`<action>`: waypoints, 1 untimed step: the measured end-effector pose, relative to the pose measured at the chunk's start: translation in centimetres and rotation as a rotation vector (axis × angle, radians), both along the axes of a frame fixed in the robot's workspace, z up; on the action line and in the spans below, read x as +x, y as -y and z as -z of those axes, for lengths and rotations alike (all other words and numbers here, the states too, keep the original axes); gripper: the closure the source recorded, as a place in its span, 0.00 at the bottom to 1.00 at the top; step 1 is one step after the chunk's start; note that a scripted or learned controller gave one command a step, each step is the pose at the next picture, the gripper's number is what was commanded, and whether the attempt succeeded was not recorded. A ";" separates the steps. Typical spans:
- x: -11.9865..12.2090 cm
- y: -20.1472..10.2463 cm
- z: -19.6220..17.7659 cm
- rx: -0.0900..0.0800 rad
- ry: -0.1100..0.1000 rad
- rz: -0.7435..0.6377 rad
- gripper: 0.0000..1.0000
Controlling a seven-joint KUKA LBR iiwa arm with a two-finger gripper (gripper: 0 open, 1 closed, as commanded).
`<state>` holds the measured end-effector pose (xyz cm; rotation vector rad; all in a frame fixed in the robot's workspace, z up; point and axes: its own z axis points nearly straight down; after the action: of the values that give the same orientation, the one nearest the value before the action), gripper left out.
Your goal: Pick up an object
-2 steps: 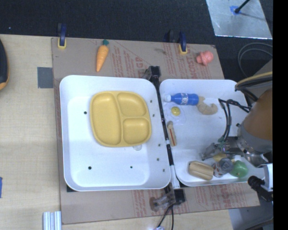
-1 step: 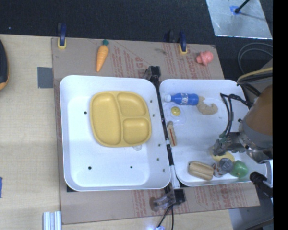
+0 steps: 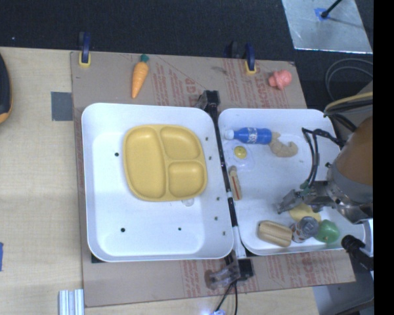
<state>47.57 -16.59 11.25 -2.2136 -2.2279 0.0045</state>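
Tool [image 3: 295,202] is seen low in the right bin [image 3: 269,176], its dark fingers reaching in from the grey arm [image 3: 354,169]; whether they are spread or closed cannot be told at this slant, and nothing is seen held between them. Just below the tool, a crowded cluster is packed against the near wall: a yellow piece [image 3: 305,211] touching the fingertips, a grey round object [image 3: 308,226], a green ball [image 3: 328,231] and a tan cylinder [image 3: 275,233]. Farther beyond the tool lie a blue bottle [image 3: 252,136], a small yellow disc [image 3: 240,153] and a beige curved piece [image 3: 285,149].

Risk is judged to come from the crowding: a closing stroke may catch two items at once, pinch only an edge, or push the yellow piece sideways into its neighbours. The round objects are likely to roll away when nudged.
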 end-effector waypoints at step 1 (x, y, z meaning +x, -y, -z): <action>0.0 4.9 2.2 -0.002 0.002 0.006 0.00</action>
<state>47.53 -21.46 9.10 -2.2225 -2.2229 0.0051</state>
